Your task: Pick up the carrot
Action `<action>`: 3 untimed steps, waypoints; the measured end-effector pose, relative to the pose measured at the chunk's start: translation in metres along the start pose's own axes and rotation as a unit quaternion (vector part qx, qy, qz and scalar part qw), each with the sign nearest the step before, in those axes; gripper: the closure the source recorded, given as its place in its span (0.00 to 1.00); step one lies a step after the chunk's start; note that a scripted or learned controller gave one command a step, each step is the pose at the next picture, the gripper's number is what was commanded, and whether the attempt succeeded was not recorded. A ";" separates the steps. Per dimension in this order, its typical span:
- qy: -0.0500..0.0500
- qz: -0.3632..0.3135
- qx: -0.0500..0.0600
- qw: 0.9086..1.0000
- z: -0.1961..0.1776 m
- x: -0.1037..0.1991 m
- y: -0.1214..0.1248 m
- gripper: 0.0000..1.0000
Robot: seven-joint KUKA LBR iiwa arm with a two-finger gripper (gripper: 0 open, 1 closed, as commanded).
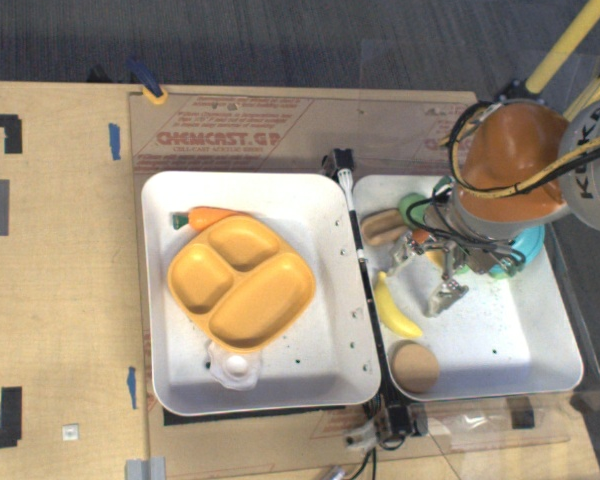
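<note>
In the far corner of the left bin (325,298), tucked against the back wall, lies the carrot (212,216), orange with a green top pointing toward the bin's outer side. It rests flat and touches the far edge of the yellow divided plate (242,279), which takes up most of that bin's floor. Just past the plate's near edge, on the opposite side from the carrot, sits a small white round object (235,366).

Well apart from the carrot, across the divider between the two bins, the gripper (435,273) hangs over the floor of the right bin (540,353). Its metal fingers (448,290) are spread apart with nothing between them. Above it the arm's orange band (510,158) and dark cables hide part of that bin's back end.

Between the carrot's bin and the gripper, a banana (395,308) lies along the right bin's inner wall, and a brown oblong item (382,226) sits beyond it toward the back wall. A tan ball-like thing (414,365) rests in the near inner corner of the right bin. Something green and teal (520,248) peeks out beneath the wrist; what it is I cannot tell.
</note>
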State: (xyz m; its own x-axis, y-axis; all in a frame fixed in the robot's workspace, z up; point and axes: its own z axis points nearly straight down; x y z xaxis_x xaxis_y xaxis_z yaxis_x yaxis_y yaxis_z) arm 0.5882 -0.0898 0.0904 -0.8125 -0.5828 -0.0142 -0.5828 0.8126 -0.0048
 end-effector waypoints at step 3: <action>-0.001 0.199 0.000 0.980 -0.099 -0.046 0.037 1.00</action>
State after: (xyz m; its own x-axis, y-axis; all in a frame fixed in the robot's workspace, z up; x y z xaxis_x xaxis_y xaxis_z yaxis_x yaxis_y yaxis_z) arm 0.6026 -0.0327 0.1902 -0.9754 -0.2197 -0.0173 -0.2197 0.9756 0.0006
